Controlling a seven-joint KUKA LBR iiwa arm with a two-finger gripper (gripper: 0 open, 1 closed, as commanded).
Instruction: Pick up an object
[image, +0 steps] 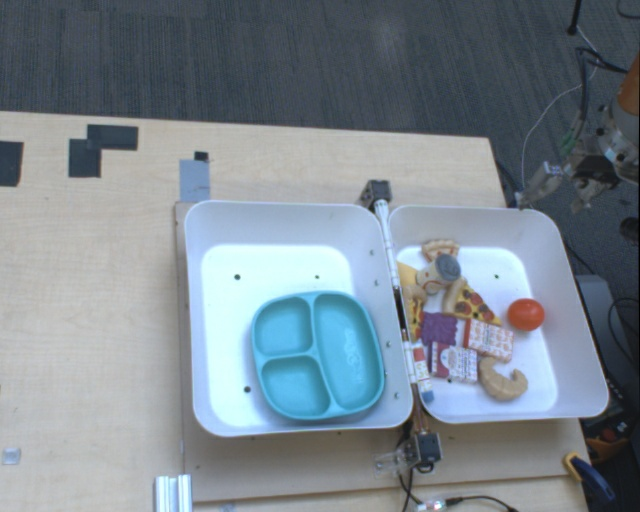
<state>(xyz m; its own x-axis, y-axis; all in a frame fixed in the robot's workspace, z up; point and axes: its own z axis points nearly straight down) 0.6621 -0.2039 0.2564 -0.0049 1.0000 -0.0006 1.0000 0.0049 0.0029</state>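
Dark grey carpet covers the floor at 12 o'clock, and below it a pale wooden bench (90, 300) carries two shallow white bins side by side. Starting from the 9 o'clock side, the left bin (215, 235) holds one thing, a teal divided plate (318, 354), which lies flat in the bin's 5 o'clock part and nearly touches the middle wall; it looks too wide and flat for an easy pinch. Across the wall, the right bin (560, 290) holds the small things, and most of them are crowded against its 9 o'clock wall, probably because they slid or were dropped there. In this pile a purple carton (438, 329) lies beside a red and white packet (478, 340), with a toy pizza slice (464, 297) just above them. A tan croissant-shaped toy (500, 381) sits at the bin's 6 o'clock, near the packet. A red tomato (525, 314) lies apart from the pile at 3 o'clock, so I judge it the easiest thing to pick, with free space around it. At the far 2 o'clock corner, outside the bins, the gripper (575, 180) hangs among loose cables, well apart from every object; it is small and blurred, and I cannot tell its opening, but nothing is seen in it.
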